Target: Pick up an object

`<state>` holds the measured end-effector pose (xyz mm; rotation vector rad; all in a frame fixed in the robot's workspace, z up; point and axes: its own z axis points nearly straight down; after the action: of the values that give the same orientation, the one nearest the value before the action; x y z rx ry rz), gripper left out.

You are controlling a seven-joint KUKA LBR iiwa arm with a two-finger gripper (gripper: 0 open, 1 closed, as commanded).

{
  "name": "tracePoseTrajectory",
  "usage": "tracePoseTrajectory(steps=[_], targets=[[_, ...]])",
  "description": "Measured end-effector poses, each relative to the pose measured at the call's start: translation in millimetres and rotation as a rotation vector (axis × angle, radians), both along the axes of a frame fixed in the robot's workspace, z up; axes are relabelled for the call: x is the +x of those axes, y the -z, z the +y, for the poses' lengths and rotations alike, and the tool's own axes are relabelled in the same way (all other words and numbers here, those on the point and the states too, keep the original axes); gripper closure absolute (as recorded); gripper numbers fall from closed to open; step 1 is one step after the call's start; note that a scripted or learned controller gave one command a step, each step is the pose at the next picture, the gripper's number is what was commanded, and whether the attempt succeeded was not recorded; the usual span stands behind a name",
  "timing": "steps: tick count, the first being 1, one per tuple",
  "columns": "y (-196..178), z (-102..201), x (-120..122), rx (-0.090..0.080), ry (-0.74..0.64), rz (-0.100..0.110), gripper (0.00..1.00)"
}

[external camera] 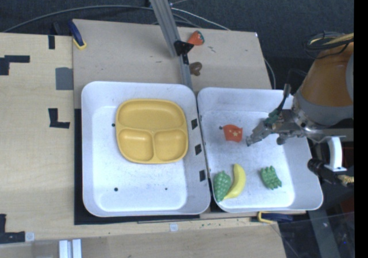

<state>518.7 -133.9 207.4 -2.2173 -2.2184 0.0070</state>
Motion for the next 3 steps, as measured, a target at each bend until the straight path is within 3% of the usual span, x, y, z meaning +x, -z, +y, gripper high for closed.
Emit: tracePoseTrajectory(steps=[2, 3], targets=[[116.5, -1.2, -9.4, 0.001, 0.000, 0.001, 0.00], [103.8, -0.6, -8.5, 0.002, -0.002, -0.002, 1.00]])
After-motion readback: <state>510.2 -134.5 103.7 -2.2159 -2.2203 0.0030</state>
